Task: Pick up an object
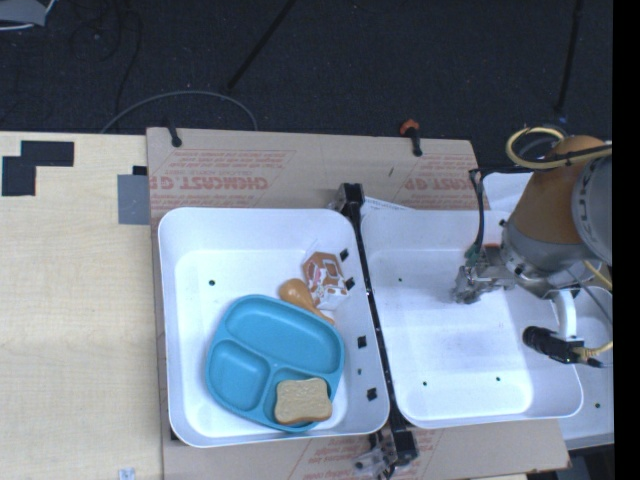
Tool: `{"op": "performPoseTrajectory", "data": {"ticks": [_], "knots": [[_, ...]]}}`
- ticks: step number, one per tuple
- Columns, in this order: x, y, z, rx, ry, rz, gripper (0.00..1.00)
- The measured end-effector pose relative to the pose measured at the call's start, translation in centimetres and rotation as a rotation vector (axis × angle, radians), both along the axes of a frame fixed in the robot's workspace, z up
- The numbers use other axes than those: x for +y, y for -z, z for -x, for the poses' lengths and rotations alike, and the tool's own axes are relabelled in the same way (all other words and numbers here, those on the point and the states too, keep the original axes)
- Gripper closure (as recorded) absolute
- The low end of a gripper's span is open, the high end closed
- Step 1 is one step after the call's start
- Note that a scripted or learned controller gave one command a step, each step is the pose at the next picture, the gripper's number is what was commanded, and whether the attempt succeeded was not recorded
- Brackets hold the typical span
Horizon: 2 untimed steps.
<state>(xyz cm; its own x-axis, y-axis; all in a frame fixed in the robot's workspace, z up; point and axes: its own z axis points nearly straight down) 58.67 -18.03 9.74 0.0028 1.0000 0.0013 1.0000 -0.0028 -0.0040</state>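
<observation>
Grey gripper [470, 284], fingers indistinct

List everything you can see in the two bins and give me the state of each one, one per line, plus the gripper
Blue divided plate: lying flat in the left bin, right side up.
Bread slice: lying flat in the plate's near compartment.
Orange toy: in the left bin, touching the plate's far edge.
Small patterned toy: beside the orange toy, off the plate.
Gripper: over the right bin, nothing visibly held.

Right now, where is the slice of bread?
The slice of bread lies in the blue tray's near-right compartment, inside the left bin.
</observation>
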Motion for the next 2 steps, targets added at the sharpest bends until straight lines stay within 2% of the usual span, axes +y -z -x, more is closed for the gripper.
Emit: {"op": "performPoseTrajectory", "data": {"ticks": [2], "knots": [[1.2,-12.2,-0.2,-0.007,-0.005,0.002,1.00]]}}
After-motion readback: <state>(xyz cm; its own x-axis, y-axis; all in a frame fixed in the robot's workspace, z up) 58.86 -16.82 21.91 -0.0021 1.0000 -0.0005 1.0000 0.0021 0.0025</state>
